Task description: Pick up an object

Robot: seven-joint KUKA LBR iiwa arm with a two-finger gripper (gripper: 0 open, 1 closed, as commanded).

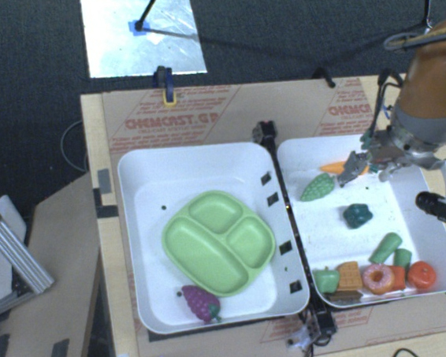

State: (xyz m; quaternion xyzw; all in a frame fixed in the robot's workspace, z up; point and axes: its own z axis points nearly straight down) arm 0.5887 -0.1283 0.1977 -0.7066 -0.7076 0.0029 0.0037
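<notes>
My gripper (366,168) hovers over the back of the right bin (442,230), open, with nothing between its fingers. Just to its left lies an orange carrot (332,168), and beside that a green cob-like vegetable (317,187). A dark teal broccoli (358,215) sits in the middle of the bin. Along the front edge lie a green piece (326,280), a brown bread slice (348,276), a pink donut (375,278), a red tomato (422,274) and a green pod (385,247).
The left bin (144,221) holds a green divided plate (218,242) and purple grapes (201,302) at its front. A black divider (283,207) runs between the bins. The arm's grey wrist with its orange band (432,72) hangs over the back right corner.
</notes>
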